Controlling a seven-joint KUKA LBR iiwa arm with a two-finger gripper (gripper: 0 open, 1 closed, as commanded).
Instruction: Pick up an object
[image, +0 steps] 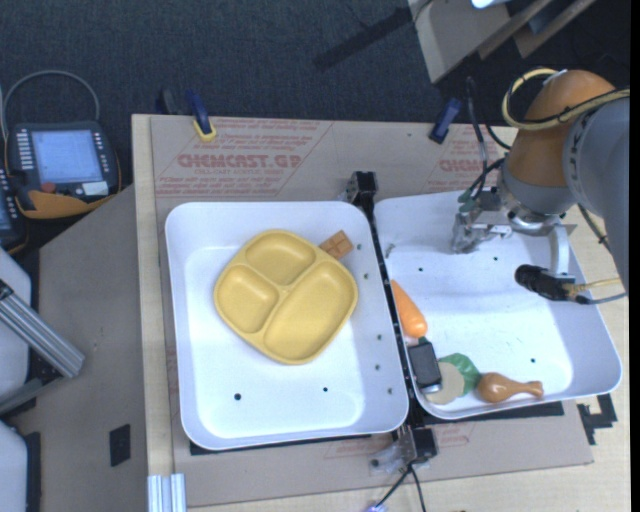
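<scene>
Tabletop (250, 150) covered in printed cardboard, two white bins set side by side on it. End effector (470, 235) is seen over the far part of the right bin (590, 350), nothing visible between its fingers; apart or together cannot be told. Well left of the end effector, a yellow divided plate (286, 295) lies in the left bin (200, 380), a small brown block (337, 244) touching its far rim. Nearer the camera from the end effector: orange carrot (408, 310), black item (424, 364), green piece (465, 366), toy drumstick (505, 386), grouped by the right bin's near-left corner.
</scene>
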